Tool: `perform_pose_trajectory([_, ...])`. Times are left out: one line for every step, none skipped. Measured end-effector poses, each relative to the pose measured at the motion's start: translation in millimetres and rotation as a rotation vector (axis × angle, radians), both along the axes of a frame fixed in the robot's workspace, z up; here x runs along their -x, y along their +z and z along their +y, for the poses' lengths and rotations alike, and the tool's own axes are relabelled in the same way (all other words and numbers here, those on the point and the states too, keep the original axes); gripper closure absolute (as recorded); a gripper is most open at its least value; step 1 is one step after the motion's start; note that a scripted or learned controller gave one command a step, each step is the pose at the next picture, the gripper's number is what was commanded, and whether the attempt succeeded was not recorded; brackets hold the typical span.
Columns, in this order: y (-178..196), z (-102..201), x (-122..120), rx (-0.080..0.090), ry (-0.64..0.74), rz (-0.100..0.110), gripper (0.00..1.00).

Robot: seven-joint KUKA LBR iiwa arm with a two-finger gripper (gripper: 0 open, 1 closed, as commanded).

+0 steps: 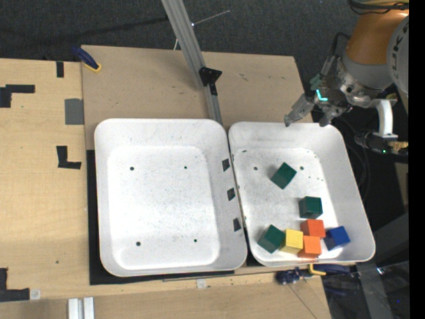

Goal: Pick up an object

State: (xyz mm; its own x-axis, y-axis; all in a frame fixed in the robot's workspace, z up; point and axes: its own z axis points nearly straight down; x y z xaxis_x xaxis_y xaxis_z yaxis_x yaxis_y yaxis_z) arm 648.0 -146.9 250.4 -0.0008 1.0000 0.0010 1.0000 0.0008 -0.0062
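The arm (375, 38) reaches in from the right, and its gripper (307, 111) sits above the far edge of the right bin (345, 151), near that bin's back corner; two dark fingers (293, 117) point down and leftward with a gap between them, so the pincer looks open, and nothing lies between the fingers.

The blocks are all in the right bin, well apart from the gripper; a dark green block (283, 175) lies alone toward the middle of the bin, tilted on the floor; a second green block (310, 207) sits nearer the front right. A cluster crowds the front edge: a green cube (271, 238), a yellow cube (293, 239) touching it, two orange cubes (312, 236) stacked or pressed together, and a blue cube (337, 237) just beside them. The left bin (106, 138) has only its speckled floor to show.

The lone green block seems the likeliest to succeed; its turned faces could still let the fingers close on corners, and it might slip or spin out. Going for the front cluster looks riskier: a finger would probably land on a neighbour, shove the group against the bin wall, or pinch two cubes at once. From its present spot over the rim, a straight descent could also strike the bin wall.
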Motion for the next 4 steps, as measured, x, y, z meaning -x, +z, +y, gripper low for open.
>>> perform_pose_trajectory([3.5,-0.3,-0.8,0.002,0.001,-0.005,0.0])
perform_pose_trajectory([-57.6,6.2,6.0,0.001,0.001,0.001,0.0])
perform_pose_trajectory([-101.6,7.1,7.9,0.002,0.001,0.0,0.0])
perform_pose_trajectory([-156.3,8.2,9.5,0.002,0.001,0.001,0.0])
